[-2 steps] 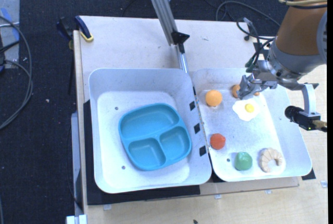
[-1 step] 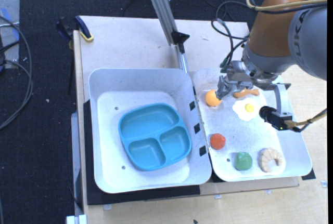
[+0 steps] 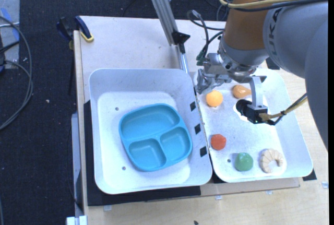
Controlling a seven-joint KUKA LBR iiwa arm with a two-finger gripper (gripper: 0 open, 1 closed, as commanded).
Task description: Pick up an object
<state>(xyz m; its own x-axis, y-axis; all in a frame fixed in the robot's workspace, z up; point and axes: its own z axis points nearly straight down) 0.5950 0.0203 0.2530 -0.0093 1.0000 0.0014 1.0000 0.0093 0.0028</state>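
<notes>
Bench (image 3: pixel 130 36) carries two shallow white bins side by side. Left bin (image 3: pixel 104 88) holds a blue three-compartment tray (image 3: pixel 155 137), lying flat near the middle.

Right bin (image 3: pixel 292 151) holds five small objects: a yellow-orange ball (image 3: pixel 214 98) near the dividing wall, an orange piece (image 3: pixel 240 91) just beside it toward the right, a red piece (image 3: pixel 218 141) lower down, then a green round piece (image 3: pixel 242 161) and a pale ridged shell-like piece (image 3: pixel 272 160) close together at the near edge.

Arm (image 3: pixel 292 20) reaches in from the right, its wrist over the far end of the right bin. Gripper (image 3: pixel 209 79) hangs just above the yellow-orange ball; nothing seen between the fingers, and whether they are spread or closed cannot be told from this angle.
</notes>
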